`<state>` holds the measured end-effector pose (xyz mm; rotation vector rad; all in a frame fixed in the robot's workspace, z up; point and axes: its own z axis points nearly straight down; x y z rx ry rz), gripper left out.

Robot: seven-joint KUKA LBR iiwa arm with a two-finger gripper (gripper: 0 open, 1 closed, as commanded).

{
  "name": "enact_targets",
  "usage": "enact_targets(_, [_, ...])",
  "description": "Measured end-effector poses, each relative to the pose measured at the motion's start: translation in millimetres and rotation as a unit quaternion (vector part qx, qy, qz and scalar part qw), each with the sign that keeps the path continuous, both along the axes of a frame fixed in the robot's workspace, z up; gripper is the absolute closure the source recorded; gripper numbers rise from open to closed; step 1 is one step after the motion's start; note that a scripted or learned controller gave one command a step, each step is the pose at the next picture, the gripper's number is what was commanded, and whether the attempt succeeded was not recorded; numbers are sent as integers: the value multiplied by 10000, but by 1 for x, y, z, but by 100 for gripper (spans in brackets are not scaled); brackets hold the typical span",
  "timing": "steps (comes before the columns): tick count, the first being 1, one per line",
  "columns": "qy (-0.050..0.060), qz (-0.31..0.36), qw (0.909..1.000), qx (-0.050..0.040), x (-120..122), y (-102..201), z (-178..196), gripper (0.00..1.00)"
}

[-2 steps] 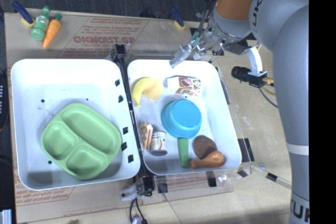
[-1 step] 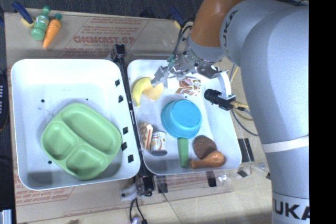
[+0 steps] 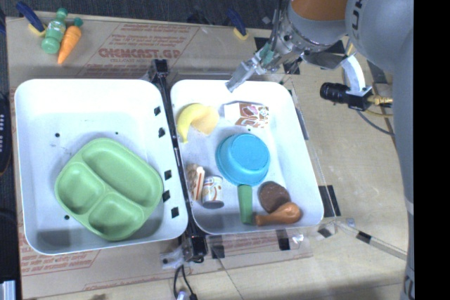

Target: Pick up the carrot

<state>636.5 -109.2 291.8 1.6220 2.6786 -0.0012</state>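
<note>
Carrot (image 3: 68,43) lies outside both bins, on the brown board at the far left corner of the bench, just beside a small green bottle (image 3: 53,34) and near a blue clamp (image 3: 29,17). Its green top points away from the bins and its orange tip points toward the left bin (image 3: 28,151). The gripper (image 3: 254,69) hangs above the far rim of the right bin (image 3: 304,151), well apart from the carrot, and nothing is seen between its fingers; if they are spread or closed I cannot tell from this angle.

To do this step well, I think the arm must travel across both bins to the far left corner, stay high enough to pass the bin walls, and come down over the middle of the orange body. The fingers should close across the narrow width, not along the length, and they should avoid the bottle, which sits almost touching the carrot and could be pushed or grabbed by mistake.

The left bin holds a green divided plate (image 3: 109,187), tilted a little. The right bin holds a banana (image 3: 188,119), a printed packet (image 3: 247,114), a blue pan (image 3: 243,157) with a green handle, a small can (image 3: 208,189) lying on its side, and a brown chicken drumstick (image 3: 276,206).
</note>
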Motion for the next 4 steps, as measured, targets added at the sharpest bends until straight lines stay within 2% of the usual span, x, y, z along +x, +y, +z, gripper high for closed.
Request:
enact_targets(1, [107, 21, 9999, 20, 7, 23, -104, 0])
enact_targets(2, [52, 181, 9998, -6, 21, 1, -198, 0])
enact_targets(3, [52, 215, 9998, -11, 22, 2, -187, 100])
enact_targets(4, [34, -2926, 9562, 25, 4, -7, -52, 100])
